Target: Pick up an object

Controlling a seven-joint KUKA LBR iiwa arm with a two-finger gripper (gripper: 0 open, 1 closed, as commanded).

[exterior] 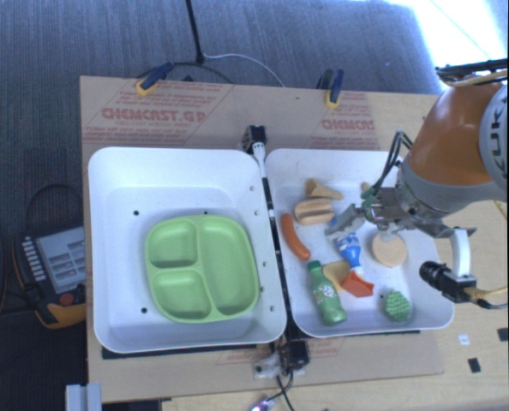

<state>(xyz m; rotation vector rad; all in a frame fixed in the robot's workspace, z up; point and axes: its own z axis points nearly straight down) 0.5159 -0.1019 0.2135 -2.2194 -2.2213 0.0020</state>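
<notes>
Nearest the camera, along the right white shallow plastic bin (299, 318) front: green plastic bottle w/ white label (326, 292), small orange-red wedge (357, 284), green knobbly ball-shaped toy (397, 306). To the left, the other white bin (100, 255), holding a lime-green three-compartment plastic tray (202, 267).

Mid-bin: small blue-and-white tube-shaped toy (350, 250), likeliest pick by position. Lies just below and slightly left of the tool (363, 213), nearly under it. Long axis running near-to-far w/ slight lean, upper end toward the tool, lower end touching or just beside a tan wedge. Round tan disc (390, 252) just right of it; orange-red sausage-shaped toy (295, 235) off to the left by the bin wall, lying diagonally.

Tool finger state: cannot tell, too dark and blurred against the wrist. Nothing seen held.

Further back: tan bun-shaped toy (314, 210), another tan piece behind it. Beyond, brown counter (152, 118) w/ clamps at far edge. Probably short descent needed, w/ tool turned across the tube's long axis.
</notes>
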